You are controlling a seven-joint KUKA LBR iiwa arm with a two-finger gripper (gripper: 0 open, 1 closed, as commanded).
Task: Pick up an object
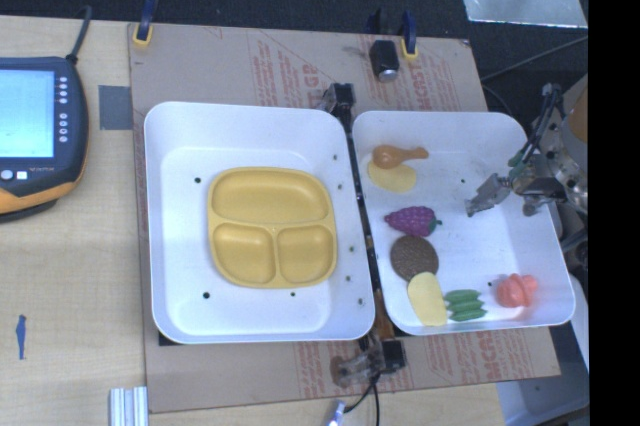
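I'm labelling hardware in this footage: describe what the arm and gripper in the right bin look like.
The gripper is grey metal, with slim fingers tapering to a point. Behind it sits a boxy grey-and-black wrist block with thin dark rods or cables rising from it. The view's edge cuts off the arm.

Colours in the two white bins
Yellow divided tray (272,226); beside it purple grapes (411,219), brown cookie (413,256), green beans (464,304).
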